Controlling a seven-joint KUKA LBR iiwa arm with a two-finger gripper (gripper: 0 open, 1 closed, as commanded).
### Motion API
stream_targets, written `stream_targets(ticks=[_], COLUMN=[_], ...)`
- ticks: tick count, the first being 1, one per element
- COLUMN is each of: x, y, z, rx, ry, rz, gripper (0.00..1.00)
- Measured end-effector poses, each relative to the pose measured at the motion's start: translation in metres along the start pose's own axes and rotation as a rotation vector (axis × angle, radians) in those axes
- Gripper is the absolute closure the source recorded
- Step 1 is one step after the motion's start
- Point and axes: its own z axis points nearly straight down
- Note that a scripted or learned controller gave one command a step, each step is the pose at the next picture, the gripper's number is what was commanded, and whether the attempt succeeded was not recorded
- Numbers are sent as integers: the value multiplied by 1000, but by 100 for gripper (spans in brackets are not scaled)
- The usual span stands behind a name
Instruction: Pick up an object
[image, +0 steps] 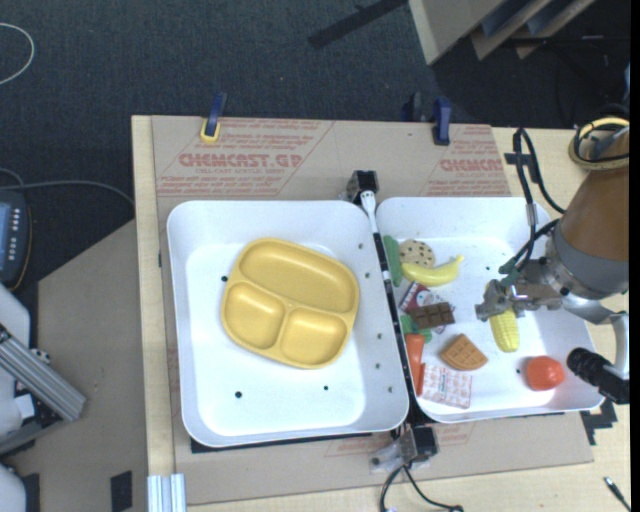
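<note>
From above, the arm (595, 225) reaches in from the right, orange band over grey wrist, and the gripper (503, 303) hangs low over the right bin (470, 215), directly above the upper end of a yellow corn cob (506, 330). Whether it is released or clenched, I cannot tell; the metal at its tip is too small and cluttered to read. The corn lies on the bin floor, tilted, with an orange-red tomato (543, 373) near it toward the bin's front right corner. Further left sit a waffle-like wedge (463, 353), a chocolate bar (430, 317), a banana (433, 271), a cookie (417, 251), a carrot (414, 352) against the dividing wall and a red-and-white packet (445, 386). The left bin (200, 300) holds a yellow divided plate (290, 302).
</note>
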Motion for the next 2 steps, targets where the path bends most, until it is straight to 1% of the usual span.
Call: stream_targets(ticks=[1, 2], x=[0, 22], y=[1, 56], z=[-19, -10], rx=[2, 2], ry=[0, 1], rz=[0, -3], gripper=[100, 100])
